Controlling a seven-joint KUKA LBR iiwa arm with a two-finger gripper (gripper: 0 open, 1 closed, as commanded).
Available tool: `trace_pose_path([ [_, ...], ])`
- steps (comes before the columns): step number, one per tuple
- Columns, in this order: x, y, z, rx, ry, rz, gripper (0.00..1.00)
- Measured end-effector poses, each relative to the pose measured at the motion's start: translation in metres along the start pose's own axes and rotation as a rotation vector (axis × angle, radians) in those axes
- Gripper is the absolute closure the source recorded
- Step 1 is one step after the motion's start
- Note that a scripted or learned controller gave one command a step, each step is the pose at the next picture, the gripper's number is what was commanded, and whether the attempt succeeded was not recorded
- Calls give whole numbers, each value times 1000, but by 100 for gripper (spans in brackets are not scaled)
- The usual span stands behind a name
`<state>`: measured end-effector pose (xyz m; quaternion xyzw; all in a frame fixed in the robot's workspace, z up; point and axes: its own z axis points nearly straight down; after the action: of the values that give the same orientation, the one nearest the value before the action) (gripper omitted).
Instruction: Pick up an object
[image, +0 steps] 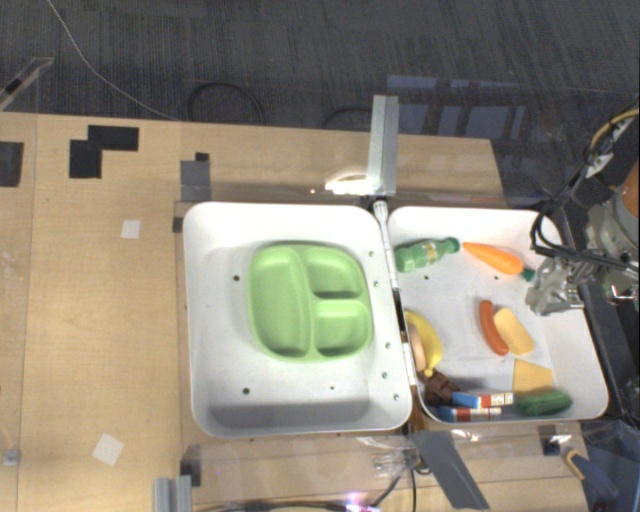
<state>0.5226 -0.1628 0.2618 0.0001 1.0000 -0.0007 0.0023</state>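
We are at the start of the pick, we think, and we must choose one toy and come down right over it. The gripper (553, 288) hangs at the right side of the right bin (470, 218), and we cannot tell how wide its jaws stand, because the metal parts blur together there; nothing seems to be held in it. The nearest things are good ones to try. The carrot (494, 258) lies just beside the gripper, at about ten o'clock from it, with its green end toward the gripper. The hot dog (493, 327) and the yellow piece (515, 331) touching it lie near, at about eight o'clock from the gripper. To do this well, we should go for a toy with free room on both sides, so the jaws can slide down past it, and we should grab across its thin side, not along its long side. The carrot looks easiest, since it lies alone. The banana (428, 341) sits against the wall at the left of that bin, so it would be hard to grip. The green bottle (424, 253) is far off at nine o'clock. The cheese wedge (532, 376) and the cucumber (545, 403) lie at six o'clock, crowded near the bottom edge. The green plate (306, 301) in the left bin (215, 300) is wide and flat, so we would leave it
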Motion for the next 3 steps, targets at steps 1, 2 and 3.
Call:
trace_pose_path([
  [1,-2,2,169,0,-5,17,0],
  [2,-52,39,170,2,-14,-105,0],
  [3,16,31,169,2,-19,3,0],
])
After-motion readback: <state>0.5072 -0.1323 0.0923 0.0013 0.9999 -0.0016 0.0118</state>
